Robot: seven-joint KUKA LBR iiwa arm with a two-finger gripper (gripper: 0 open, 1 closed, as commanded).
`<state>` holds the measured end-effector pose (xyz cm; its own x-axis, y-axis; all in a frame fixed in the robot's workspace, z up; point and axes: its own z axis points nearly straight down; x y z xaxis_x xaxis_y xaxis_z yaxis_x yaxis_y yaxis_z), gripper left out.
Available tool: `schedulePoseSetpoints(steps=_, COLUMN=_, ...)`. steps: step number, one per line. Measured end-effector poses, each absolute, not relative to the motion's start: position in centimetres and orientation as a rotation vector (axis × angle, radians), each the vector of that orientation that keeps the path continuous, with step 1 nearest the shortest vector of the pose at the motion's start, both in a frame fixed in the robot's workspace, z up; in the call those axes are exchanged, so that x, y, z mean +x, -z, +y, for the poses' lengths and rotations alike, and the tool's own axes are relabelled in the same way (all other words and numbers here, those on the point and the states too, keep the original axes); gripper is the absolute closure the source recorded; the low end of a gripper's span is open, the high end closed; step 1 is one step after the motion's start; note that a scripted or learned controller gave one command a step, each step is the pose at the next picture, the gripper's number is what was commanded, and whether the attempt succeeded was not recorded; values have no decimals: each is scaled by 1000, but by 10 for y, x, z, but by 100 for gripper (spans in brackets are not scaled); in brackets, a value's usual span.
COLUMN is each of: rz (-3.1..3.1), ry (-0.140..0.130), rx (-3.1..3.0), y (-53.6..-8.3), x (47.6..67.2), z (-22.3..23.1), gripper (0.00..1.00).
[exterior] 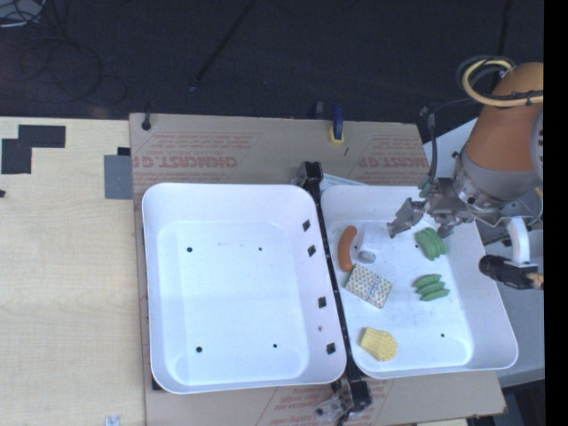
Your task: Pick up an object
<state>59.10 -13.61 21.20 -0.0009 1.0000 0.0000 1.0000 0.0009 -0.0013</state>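
My gripper [426,222] hangs over the back of the right bin [479,327], open, its fingers spread wide with nothing between them. A green leafy piece [431,243] lies just below the fingertips, close to the right one. Farther forward lies a green pea pod [431,287]. To the left of the gripper are an orange sausage [346,248] and a small grey-white cylinder [366,256]. A patterned square pad [368,286] lies mid-bin, and a yellow corn-like piece [379,343] sits near the front wall.
The left bin [164,238] stands beside the right one, with a black divider rail [324,273] between them. Both rest on a brown cardboard sheet [222,149]. The arm's orange-banded wrist [506,140] rises at the right.
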Motion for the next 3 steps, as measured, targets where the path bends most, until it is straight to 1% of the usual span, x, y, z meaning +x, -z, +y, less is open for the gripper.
schedulePoseSetpoints(steps=1, rz=-2221, ry=-2, rx=-2218, y=-222, x=591, z=-136, gripper=100)
schedulePoseSetpoints(steps=2, rz=-2231, ry=7, rx=-2213, y=-292, x=575, z=-54, gripper=100)
schedulePoseSetpoints(steps=3, rz=-2229, ry=0, rx=-2208, y=-302, x=564, z=33, gripper=100)
